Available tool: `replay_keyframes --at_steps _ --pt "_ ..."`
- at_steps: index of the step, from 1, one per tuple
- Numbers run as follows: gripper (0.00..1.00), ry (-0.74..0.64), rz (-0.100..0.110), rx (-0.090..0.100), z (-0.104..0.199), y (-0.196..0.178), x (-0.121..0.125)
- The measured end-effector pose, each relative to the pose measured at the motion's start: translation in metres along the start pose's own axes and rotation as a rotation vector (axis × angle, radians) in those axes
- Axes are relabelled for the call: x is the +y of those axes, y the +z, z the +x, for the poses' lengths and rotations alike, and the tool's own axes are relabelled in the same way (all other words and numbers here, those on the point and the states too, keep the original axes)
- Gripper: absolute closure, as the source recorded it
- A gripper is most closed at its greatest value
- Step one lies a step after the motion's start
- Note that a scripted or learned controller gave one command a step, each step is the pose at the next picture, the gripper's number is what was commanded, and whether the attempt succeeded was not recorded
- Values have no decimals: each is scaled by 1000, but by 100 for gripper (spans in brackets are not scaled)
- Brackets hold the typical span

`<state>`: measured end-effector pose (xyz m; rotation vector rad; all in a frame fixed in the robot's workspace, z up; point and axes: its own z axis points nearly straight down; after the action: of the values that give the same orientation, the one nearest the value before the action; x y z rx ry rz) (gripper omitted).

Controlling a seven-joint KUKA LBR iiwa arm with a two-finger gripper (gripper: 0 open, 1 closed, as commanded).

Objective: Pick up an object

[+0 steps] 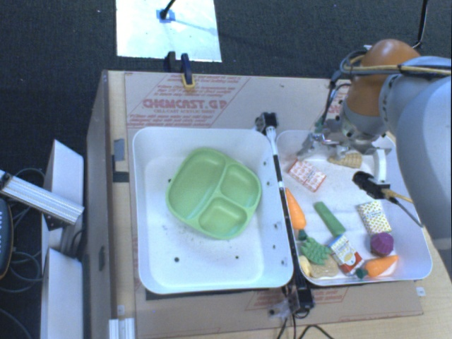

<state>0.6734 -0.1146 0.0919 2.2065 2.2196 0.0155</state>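
Two shallow white bins sit side by side on the bench: the left white bin (152, 260) and the right white bin (417, 249). The grey arm's claw (330, 138) hangs at the far end of the right bin. I cannot tell if it is spread or pressed together, and I see nothing pinched in it.

Just beside the claw lies a tan cracker-shaped toy (345, 160). Near the claw, a little closer to us, lies a red and white checked packet (308, 175). Further toward us are a long orange carrot toy (295, 209), a green stick-shaped toy (330, 219), a yellow checked block (373, 217) and a round purple toy (382, 244). Farthest from the claw, at the near end, sits a small orange carrot toy (381, 265).

Well away to the claw's side, in the left bin, lies a light green plastic plate with three sections (214, 192).
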Motion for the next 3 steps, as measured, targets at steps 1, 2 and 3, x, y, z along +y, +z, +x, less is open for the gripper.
replay_keyframes --at_steps 1,2,3 --pt "0 5 -1 0 -8 0 -61" --pt "0 5 -1 -1 -10 0 -111" --pt "0 4 14 0 -52 7 -34"
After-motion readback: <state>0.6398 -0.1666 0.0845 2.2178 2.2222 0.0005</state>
